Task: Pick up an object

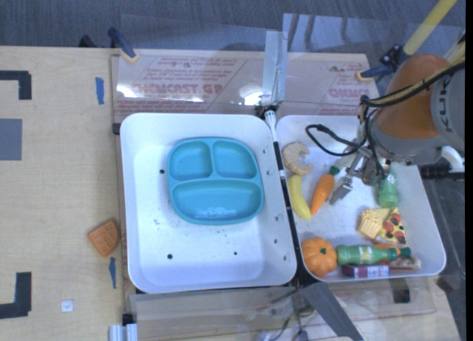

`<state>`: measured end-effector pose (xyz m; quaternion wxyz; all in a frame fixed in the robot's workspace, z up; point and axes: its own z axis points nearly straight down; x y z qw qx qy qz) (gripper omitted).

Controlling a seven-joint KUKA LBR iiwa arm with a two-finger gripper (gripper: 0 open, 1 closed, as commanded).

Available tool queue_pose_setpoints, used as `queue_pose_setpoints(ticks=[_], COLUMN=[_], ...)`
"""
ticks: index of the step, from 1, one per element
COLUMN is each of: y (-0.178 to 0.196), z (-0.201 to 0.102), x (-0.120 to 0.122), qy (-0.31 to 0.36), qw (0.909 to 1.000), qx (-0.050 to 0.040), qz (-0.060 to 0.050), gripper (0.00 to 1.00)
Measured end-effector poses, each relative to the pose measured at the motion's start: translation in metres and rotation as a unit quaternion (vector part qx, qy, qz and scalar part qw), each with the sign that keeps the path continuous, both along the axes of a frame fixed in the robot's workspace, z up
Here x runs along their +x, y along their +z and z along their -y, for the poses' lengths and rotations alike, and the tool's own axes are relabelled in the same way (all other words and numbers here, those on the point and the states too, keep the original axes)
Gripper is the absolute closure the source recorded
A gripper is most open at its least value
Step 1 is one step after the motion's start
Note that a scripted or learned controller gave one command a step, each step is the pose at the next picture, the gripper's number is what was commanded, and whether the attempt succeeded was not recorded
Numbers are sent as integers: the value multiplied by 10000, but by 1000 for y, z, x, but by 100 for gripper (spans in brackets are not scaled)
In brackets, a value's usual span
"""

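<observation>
The right bin [432,217] holds toy foods. A beige cookie [295,156] lies at its upper left, with a yellow banana [298,196] and an orange carrot [321,192] below it. Along the front lie a pumpkin [320,255] and a green bottle [366,254]. A waffle piece [372,223], a pizza slice [396,228] and a green vegetable [387,193] sit at the right. My gripper [353,183] hangs low over the bin's middle, just right of the carrot. It is open and nothing sits between its fingers.
The left bin [140,199] carries a blue divided plate [215,180]. An orange waffle-like block [104,237] lies on the wooden bench left of the bins. A clear wall [192,80] stands behind both bins, and black cables loop beside the wrist.
</observation>
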<state>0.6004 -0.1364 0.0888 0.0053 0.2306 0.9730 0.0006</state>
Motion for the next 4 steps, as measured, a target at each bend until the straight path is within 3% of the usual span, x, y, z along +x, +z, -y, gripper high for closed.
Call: queue_pose_setpoints(ticks=[1,2,3,4], y=[1,7,11,-1], z=[-38,-37,33,89], x=[-41,44,17,-37], qy=[-760,-734,-338,-716], qw=[9971,9973,9994,9974], qx=[13,8,-5,2], qz=[-2,-15,-33,-17], gripper=[0,0,0,0])
